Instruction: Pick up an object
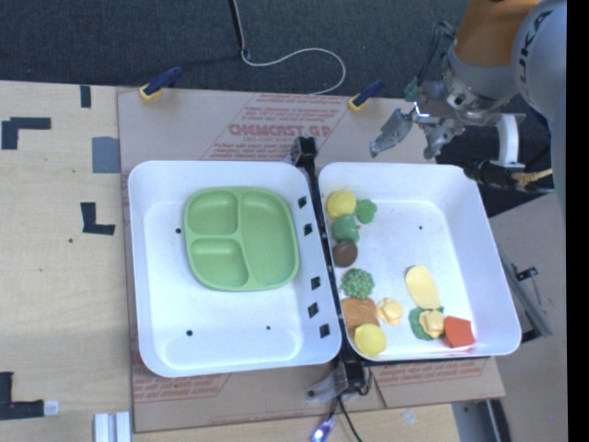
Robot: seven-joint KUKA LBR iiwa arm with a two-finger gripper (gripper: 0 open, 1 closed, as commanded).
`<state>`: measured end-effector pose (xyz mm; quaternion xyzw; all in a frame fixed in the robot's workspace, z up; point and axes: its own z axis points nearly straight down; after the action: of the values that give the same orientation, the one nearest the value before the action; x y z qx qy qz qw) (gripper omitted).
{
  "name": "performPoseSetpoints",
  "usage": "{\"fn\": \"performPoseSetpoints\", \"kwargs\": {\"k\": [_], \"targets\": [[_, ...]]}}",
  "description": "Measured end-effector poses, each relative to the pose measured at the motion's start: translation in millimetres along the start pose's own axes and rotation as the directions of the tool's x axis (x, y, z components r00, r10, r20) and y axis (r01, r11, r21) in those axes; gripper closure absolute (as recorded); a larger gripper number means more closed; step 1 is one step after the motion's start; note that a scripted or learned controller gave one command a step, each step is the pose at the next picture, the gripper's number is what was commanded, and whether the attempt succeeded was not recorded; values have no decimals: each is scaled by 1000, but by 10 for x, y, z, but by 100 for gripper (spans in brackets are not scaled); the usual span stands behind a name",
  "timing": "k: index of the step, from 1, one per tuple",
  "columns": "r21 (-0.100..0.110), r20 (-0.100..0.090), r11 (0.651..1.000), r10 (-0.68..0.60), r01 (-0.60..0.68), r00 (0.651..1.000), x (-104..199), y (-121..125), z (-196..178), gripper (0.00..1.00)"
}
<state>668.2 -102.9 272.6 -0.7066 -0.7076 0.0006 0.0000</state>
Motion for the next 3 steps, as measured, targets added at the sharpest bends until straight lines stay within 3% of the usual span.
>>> {"fn": "performPoseSetpoints", "kwargs": {"k": [1, 2, 3], "targets": [[11, -4, 1000, -4, 4, 1000, 807, -717, 682, 0], [17, 0, 1000, 12, -12, 1000, -95, -1466, 1681, 0], [3, -2, 1000, 1, -1, 1000, -27, -1405, 1526, 100]]}}
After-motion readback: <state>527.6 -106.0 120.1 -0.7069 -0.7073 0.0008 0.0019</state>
